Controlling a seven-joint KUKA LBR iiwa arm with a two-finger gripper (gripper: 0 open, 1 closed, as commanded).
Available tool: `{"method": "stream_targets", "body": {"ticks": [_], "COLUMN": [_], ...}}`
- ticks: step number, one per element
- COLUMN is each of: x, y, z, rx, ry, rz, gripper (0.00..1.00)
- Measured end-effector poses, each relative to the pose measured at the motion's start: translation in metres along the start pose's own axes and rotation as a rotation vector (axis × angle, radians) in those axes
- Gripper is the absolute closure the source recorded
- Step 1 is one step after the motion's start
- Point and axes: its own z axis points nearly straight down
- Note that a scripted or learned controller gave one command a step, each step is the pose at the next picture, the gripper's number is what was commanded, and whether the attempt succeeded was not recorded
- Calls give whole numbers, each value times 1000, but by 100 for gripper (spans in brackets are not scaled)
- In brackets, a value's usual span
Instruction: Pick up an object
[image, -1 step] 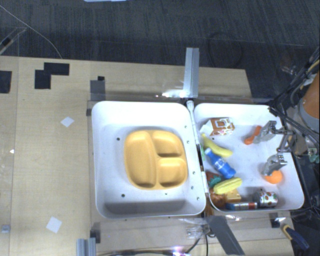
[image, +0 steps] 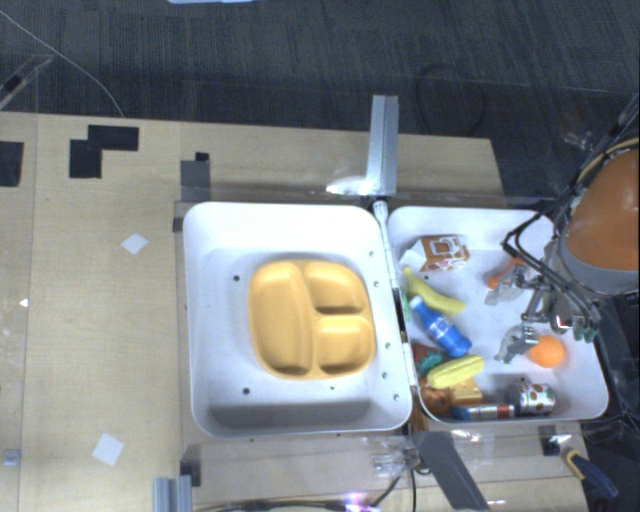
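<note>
My gripper (image: 508, 314) hangs over the right side of the right bin (image: 478, 222), reaching in from the right. Its two fingers stand apart, one near the upper fingertip (image: 498, 283) and one lower (image: 514, 345), with bare bin floor between them. A small orange ball (image: 547, 351) lies just right of the lower finger, beside it and not between the fingers. Left of the gripper lie a blue bottle (image: 440, 330), a yellow banana (image: 433, 294), a brown and white packet (image: 443, 252) and a yellow corn cob (image: 453, 371).
A small can (image: 536, 397) and a dark tube (image: 481, 410) lie along the right bin's front wall. The left bin (image: 210, 300) holds a yellow divided plate (image: 310, 318). A metal post (image: 384, 140) stands behind the wall between the bins.
</note>
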Motion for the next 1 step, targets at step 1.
{"method": "stream_targets", "body": {"ticks": [1], "x": [-6], "y": [2], "z": [-17], "rx": [3], "ry": [-19], "rz": [-10], "gripper": [100]}}
